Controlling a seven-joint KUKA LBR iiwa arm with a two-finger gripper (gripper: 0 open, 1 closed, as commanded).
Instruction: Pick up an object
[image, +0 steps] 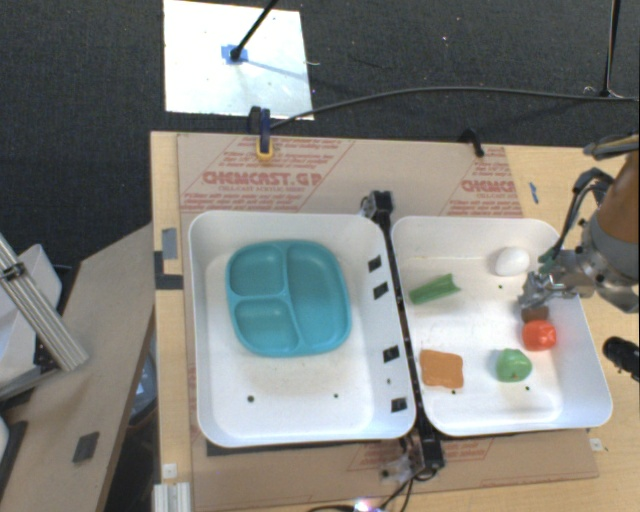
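The right bin (570, 405) holds several small objects: a white egg-like ball (511, 261), a green pod (433, 290), an orange flat piece (441, 368), a green round lump (514, 366) and a red object (540, 336). My gripper (537, 299) comes in from the right and hangs at the bin's right side, just above the red object and below the white ball. Its tip is small and dark, and nothing is seen held in it.
The left bin (215, 400) carries a teal divided plate (288, 297). A black divider with clips (392, 330) runs between the bins. A cable crosses the cardboard sheet (300, 175) behind them. A metal rail (40, 315) lies at the far left.
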